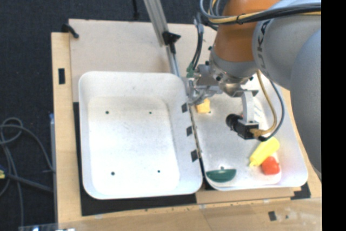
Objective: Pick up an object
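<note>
Camera view: gripper [201, 96] hidden under wrist.

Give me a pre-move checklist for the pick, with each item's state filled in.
1. Gripper over the right bin: ok, at its upper left corner.
2. Target near gripper: ok, a pale yellow block lies just below it.
3. Block between the fingers: cannot tell, the wrist hides them.
4. Clearance from the wall between the bins: not ok, the block sits close against it.
5. Other items away from the gripper: ok, the yellow piece, red piece and green piece lie near the bin's front.
</note>
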{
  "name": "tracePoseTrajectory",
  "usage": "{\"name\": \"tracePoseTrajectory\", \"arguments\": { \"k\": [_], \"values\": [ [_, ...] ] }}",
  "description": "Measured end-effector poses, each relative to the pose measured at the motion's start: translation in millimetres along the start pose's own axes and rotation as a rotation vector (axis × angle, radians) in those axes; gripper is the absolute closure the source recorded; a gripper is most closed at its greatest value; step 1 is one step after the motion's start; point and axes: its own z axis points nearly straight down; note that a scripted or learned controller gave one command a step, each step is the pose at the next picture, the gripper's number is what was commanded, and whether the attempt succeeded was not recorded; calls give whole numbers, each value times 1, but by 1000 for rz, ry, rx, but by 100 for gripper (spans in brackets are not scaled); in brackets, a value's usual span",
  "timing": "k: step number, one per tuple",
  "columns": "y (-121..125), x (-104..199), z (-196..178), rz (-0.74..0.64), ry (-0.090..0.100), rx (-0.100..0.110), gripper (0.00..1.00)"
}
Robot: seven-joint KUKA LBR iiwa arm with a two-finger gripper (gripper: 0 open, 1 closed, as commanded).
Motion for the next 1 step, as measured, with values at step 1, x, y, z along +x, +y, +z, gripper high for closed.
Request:
{"name": "tracePoseTrajectory", "arguments": {
  "k": [1],
  "values": [
    [22, 48, 17, 2, -3, 1, 100]
  ]
}}
